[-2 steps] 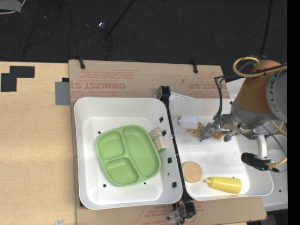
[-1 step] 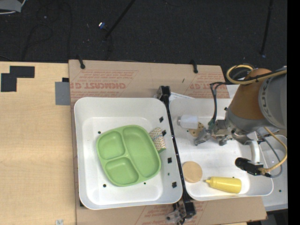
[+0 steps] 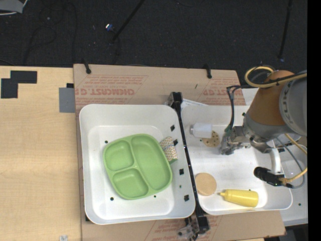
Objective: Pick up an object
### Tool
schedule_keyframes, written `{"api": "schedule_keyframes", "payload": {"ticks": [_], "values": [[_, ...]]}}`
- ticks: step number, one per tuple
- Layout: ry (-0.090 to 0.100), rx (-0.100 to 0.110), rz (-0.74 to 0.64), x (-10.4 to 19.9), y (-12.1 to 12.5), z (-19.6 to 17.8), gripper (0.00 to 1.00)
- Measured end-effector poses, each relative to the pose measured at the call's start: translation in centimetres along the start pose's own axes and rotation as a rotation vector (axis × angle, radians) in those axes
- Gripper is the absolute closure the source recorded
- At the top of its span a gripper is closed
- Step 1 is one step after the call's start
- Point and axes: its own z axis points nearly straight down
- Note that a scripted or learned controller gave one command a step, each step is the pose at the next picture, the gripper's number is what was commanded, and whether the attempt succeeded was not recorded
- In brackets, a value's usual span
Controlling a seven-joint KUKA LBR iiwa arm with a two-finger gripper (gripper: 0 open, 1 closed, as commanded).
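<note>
My gripper (image 3: 228, 147) is low in the right bin (image 3: 281, 205), near its middle, at the end of the grey arm with the orange band (image 3: 266, 107). Just left of it lie a small tan spotted piece (image 3: 212, 139) and a white cylinder (image 3: 201, 130) on its side. Nearer the front of that bin rest a round tan disc (image 3: 205, 183) and a yellow bottle (image 3: 242, 198), also on its side. Nothing shows between the gripper's tips from this angle.
The left bin (image 3: 93, 134) holds a green divided plate (image 3: 137, 165) with a small patterned object (image 3: 169, 149) at its right edge. A black divider (image 3: 183, 154) runs between the bins. Cables and a black part (image 3: 268, 176) hang from the arm's wrist over the right bin.
</note>
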Motion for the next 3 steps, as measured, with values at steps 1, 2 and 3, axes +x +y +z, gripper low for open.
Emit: {"api": "schedule_keyframes", "payload": {"ticks": [1,2,3], "values": [[-0.002,-0.007,0.001,-0.3,-0.2,-6.3,1.0],[-0.002,-0.008,-0.005,0.0,0.1,-12.6,1.0],[-0.001,-0.005,-0.005,0.0,0.1,-16.3,1.0]]}}
